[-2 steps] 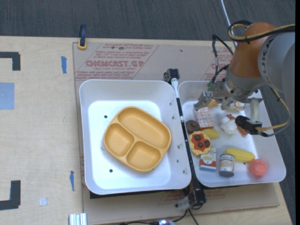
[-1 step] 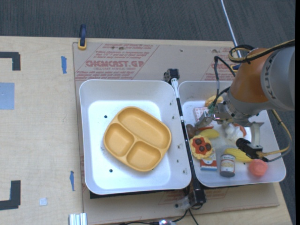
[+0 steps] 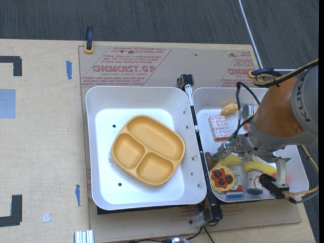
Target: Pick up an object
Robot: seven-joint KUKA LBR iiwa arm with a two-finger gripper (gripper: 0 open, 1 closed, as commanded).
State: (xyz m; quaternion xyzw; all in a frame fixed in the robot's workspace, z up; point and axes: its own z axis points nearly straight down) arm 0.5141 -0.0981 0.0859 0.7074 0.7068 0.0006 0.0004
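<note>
Two white bins, left bin (image 3: 96, 135) holding yellow divided plate (image 3: 148, 149), right bin (image 3: 202, 103) cluttered, pincer (image 3: 226, 151) state unclear

Two shallow white bins sit side by side on a brown board (image 3: 167, 65) printed with red lettering, which lies on a pale wooden bench (image 3: 40, 151) over dark grey carpet (image 3: 152, 9). Left bin (image 3: 98, 135) holds a yellow three-compartment divided plate (image 3: 148, 149), lying flat near the bin's centre and turned at a slant to its walls. Bench shows black corner marks (image 3: 12, 65), blue tape strips (image 3: 69, 70) and a pale blue square (image 3: 6, 103) at its left side; a blue-and-yellow clamp (image 3: 89, 39) grips the board's far left corner.
</note>
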